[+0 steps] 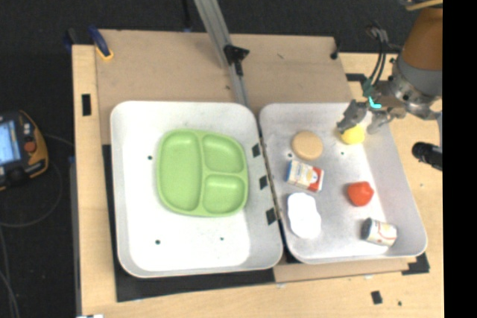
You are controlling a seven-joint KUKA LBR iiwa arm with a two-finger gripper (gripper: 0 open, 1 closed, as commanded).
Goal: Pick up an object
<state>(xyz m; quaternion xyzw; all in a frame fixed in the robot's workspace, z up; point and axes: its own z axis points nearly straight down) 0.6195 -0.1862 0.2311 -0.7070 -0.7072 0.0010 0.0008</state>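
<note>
Tool [363, 118] grip unclear, touching the yellow object [352, 134]; tan disc [307, 145] and red object [360, 194] nearby.

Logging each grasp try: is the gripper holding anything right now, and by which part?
Cannot tell. The gripper is right at the yellow object in the right bin, but a grip on it is not visible.

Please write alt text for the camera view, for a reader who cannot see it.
The gripper is at a yellow object in the right bin, which also holds five other small items. The left bin holds a green divided plate.
</note>
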